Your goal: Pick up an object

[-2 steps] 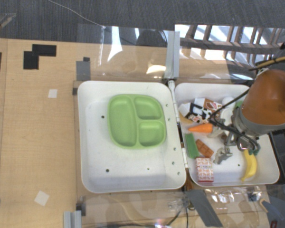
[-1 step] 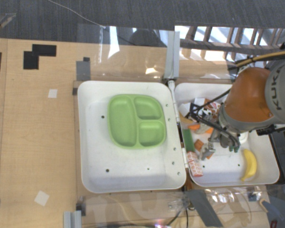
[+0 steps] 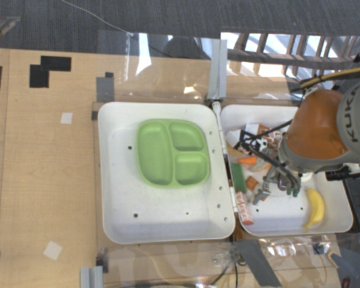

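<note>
left bin (image 3: 117,221) holds a green tray (image 3: 171,153). right bin (image 3: 342,224) holds clutter — carrot (image 3: 247,160), green packet (image 3: 237,177), banana (image 3: 315,207) at the near right. end effector (image 3: 270,188) low over the bin's middle, beside the packet; cannot tell if released or clenched, nothing seen held. step, as i judge it: reaching. next — settle on one object, close, lift.

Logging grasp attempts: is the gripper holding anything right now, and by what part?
Cannot be told. The gripper is low in the right bin among the clutter, apart from the banana.
</note>
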Action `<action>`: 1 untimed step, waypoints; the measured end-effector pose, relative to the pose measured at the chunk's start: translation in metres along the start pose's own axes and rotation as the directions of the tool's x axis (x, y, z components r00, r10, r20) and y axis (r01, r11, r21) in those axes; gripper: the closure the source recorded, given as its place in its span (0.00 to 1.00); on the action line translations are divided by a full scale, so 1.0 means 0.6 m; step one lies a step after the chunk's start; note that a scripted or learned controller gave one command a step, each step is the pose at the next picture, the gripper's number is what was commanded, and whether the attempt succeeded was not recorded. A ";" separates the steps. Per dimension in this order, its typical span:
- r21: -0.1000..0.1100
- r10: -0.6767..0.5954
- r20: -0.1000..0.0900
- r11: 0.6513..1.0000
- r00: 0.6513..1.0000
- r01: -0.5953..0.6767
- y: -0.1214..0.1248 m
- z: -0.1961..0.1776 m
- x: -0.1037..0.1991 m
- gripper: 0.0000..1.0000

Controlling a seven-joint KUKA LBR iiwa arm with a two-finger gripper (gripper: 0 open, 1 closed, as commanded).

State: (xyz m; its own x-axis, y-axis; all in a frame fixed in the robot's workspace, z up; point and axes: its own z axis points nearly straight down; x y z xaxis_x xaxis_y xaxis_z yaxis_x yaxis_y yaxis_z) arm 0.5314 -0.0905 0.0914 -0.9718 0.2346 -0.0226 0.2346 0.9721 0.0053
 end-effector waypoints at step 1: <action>0.001 0.135 -0.004 0.991 0.991 -0.135 0.008 0.000 -0.005 0.00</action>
State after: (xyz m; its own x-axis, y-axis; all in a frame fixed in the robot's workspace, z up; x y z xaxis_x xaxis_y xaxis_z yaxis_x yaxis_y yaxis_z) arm 0.5354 -0.0863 0.0916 -0.9314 0.3637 -0.0173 0.3636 0.9315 0.0073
